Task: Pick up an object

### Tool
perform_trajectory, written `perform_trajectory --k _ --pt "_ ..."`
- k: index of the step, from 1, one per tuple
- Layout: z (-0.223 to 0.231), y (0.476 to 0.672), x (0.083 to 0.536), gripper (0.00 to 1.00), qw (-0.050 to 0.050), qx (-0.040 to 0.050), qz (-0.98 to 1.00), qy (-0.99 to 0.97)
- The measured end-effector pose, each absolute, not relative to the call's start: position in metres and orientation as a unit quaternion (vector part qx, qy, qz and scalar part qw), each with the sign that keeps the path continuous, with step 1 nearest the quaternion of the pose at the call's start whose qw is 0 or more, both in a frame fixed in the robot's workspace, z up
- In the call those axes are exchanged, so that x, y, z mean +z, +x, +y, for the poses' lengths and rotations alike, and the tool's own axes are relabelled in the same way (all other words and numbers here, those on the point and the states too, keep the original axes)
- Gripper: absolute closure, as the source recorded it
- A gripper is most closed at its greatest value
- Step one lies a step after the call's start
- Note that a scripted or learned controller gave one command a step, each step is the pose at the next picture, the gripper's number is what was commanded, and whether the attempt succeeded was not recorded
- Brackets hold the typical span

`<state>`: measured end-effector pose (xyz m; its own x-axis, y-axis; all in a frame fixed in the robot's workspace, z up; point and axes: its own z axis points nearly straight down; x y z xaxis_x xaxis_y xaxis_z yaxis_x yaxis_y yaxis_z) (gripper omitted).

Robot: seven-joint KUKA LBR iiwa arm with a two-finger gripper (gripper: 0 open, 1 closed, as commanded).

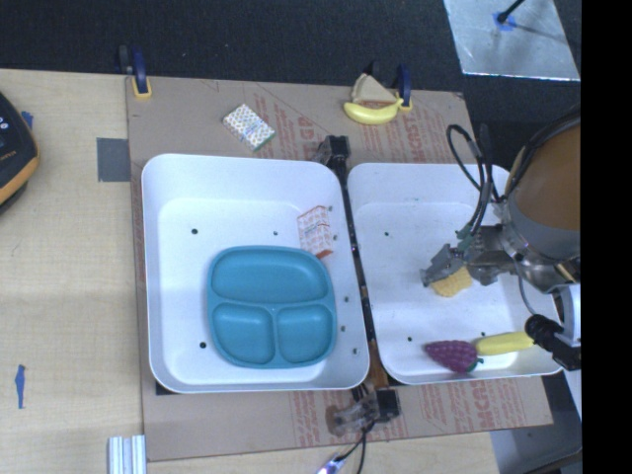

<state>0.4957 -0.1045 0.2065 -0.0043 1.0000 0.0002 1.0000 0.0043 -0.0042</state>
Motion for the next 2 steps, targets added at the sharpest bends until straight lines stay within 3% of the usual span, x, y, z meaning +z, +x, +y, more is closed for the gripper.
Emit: perform_trajectory --k 1,2 --pt "-0.154 0.546 0.183 0.00 0.001 0.0011 -0.708 -0.706" --pt "-0.130 0.547 0.096 0.00 -0.005 -0.0008 -0.709 -0.705"
